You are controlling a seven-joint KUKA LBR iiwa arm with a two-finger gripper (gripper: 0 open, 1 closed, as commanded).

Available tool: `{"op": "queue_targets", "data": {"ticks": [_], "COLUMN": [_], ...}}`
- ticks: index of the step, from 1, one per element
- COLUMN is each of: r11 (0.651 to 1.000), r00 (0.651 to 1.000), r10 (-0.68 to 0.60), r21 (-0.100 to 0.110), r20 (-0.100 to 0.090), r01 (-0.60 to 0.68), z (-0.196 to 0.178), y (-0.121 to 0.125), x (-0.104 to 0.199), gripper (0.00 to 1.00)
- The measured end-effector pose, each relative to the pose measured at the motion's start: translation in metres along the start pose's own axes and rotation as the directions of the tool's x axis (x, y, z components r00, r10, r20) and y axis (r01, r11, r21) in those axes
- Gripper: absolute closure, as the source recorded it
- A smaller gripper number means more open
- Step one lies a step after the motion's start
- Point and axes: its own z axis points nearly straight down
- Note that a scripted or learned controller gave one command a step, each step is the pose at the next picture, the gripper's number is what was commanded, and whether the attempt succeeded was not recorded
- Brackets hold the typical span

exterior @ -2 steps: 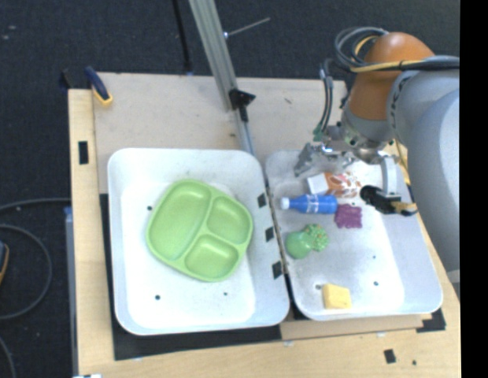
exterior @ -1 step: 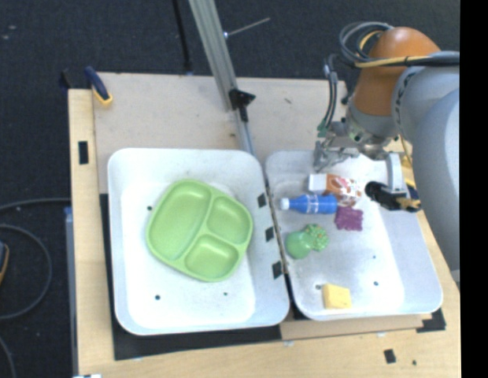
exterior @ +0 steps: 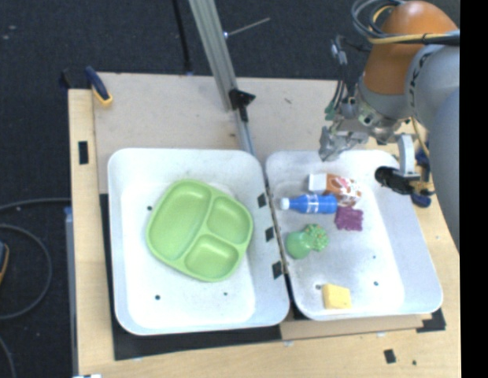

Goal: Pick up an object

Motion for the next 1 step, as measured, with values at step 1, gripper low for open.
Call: {"op": "queue_targets", "data": {"ticks": [1], "r11": [1.000], "r00": [1.000], "r10": [0.000], "r21": [-0.002], "r20": [0.001], "r01": [0.000], "z": [-0.0556], "y": [0.0018], "x": [-0.0017], "gripper": [1.00]}}
